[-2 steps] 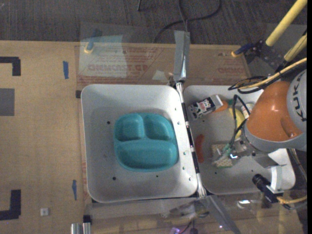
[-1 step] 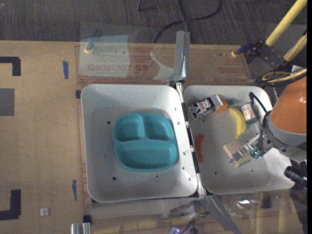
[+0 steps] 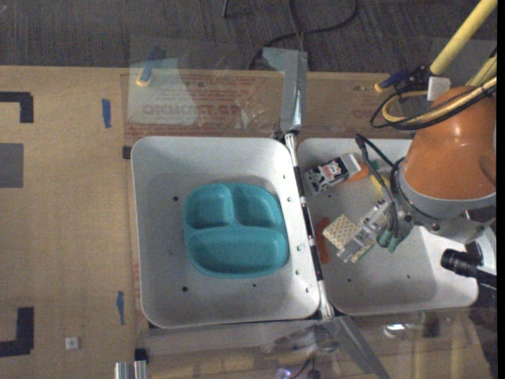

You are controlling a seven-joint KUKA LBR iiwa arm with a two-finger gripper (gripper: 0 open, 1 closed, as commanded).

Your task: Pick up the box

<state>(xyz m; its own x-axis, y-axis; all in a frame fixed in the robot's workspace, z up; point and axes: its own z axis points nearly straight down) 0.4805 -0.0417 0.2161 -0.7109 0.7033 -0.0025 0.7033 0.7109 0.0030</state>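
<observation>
Over the right bin (image 3: 410, 294), the arm (image 3: 450, 152) reaches down from the right edge, its orange band above the wrist. The gripper (image 3: 357, 243) hangs near the bin's left wall, and a small patterned box (image 3: 341, 231) sits right at its fingertips; whether the claw is clenched on it or released cannot be told from this angle. A second, black-and-white printed box (image 3: 331, 172) lies near the bin's top left corner, apart from the gripper. Across the divider, a teal sectioned plate (image 3: 235, 229) rests at the centre of the left bin (image 3: 158, 172).
</observation>
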